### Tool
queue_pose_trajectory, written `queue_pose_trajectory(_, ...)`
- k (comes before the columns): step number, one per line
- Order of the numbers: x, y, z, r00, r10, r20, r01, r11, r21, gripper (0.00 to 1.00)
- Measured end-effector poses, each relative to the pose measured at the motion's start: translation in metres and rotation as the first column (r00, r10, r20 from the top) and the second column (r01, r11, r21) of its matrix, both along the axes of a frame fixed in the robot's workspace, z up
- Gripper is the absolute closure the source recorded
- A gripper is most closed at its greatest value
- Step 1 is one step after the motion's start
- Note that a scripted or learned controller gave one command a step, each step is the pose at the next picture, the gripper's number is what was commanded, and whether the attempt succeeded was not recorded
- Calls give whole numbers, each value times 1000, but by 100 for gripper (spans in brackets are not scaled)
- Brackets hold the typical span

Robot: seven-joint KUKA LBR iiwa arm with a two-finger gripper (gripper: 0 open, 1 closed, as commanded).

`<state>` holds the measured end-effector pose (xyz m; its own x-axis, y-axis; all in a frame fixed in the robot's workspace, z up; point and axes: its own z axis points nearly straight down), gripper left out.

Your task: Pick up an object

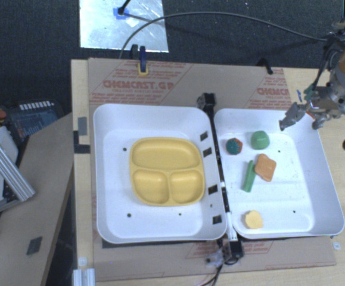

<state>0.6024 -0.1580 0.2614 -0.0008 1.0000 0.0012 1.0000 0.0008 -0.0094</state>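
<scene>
Five small objects are seen in the right bin: a green ball, a dark red-and-teal ball, an orange wedge, a green stick and a yellow piece. The gripper is seen above the bin's far right corner, its fingers spread apart and nothing held between them. No object is yet lifted; the approach step is judged to be in hand.

The green ball is judged the nearest target and stands apart from its neighbours, so a straight descent with the fingers centred over it is advised. The stick and wedge lie touching or just beside each other; a grasp there is likely to be fouled. The yellow piece sits near the front wall.

In the left bin a yellow divided tray is noted. Cardboard lines the counter beneath
</scene>
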Motion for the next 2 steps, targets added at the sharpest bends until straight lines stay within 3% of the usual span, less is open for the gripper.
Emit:
queue_pose_trajectory(1, 2, 0, 6, 1000, 2, 11, -2, 1000, -2, 0)
queue_pose_trajectory(2, 0, 4, -55, 1000, 1, 7, -1, 1000, -1, 0)
